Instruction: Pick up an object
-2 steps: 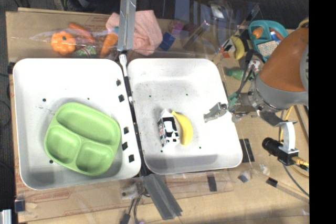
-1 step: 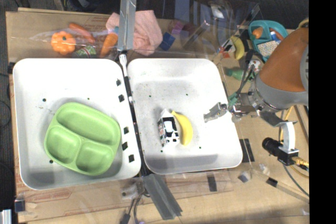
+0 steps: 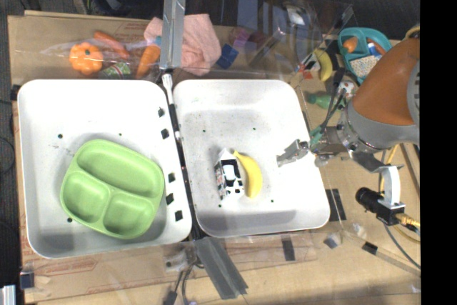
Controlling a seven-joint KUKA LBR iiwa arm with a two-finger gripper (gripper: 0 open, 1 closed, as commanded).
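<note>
Two white bins (image 3: 43, 103): one green plate (image 3: 113, 188); one banana (image 3: 250, 173), one cow toy (image 3: 228, 177); pincer (image 3: 292, 152) state unclear.

I am finding no text I can read. The black-and-white carton (image 3: 228, 176) lying against the banana (image 3: 250, 173) is showing dark print, but it is blurring too small to make out.

A green divided plate (image 3: 113, 187) lies in the left bin (image 3: 36, 103); a pink cloth (image 3: 193, 39) lies behind.
</note>
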